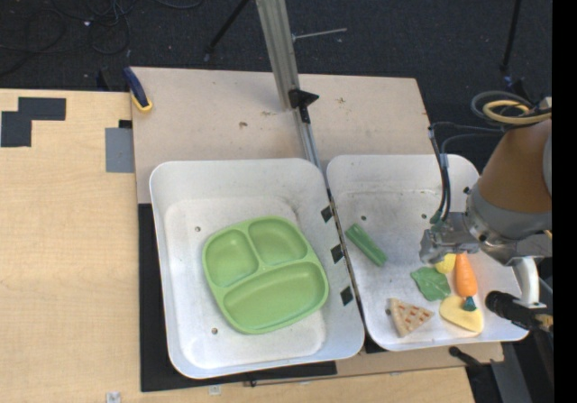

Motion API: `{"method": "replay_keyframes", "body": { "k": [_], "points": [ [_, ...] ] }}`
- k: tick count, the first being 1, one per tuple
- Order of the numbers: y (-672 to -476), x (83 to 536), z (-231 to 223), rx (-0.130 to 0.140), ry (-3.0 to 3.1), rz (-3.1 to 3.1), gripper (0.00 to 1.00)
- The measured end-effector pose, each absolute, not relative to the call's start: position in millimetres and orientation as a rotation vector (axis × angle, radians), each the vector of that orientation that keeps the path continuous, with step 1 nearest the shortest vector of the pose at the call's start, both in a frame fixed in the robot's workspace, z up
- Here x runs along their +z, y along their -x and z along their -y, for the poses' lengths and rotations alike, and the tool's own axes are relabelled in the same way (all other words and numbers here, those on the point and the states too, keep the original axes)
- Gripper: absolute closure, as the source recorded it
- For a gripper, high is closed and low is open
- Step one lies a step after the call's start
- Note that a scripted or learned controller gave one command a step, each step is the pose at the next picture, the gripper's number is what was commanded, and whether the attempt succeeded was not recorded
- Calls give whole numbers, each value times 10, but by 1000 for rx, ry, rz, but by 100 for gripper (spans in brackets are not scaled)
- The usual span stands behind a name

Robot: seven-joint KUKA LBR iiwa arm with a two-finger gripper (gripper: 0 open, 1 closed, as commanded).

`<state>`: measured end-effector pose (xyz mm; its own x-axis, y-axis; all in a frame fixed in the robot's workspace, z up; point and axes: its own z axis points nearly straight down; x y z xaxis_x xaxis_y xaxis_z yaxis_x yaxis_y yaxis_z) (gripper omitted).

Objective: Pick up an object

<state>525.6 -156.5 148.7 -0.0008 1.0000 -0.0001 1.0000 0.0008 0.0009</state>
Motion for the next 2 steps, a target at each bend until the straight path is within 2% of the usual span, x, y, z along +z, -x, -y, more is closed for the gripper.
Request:
{"method": "replay_keyframes", "body": {
  "k": [1,2],
  "points": [
    [-5312,2111,1597,4,-2217,-2220,100],
    [-5356,2538,1601,1,-2218,-2222,100]
  ]
}}
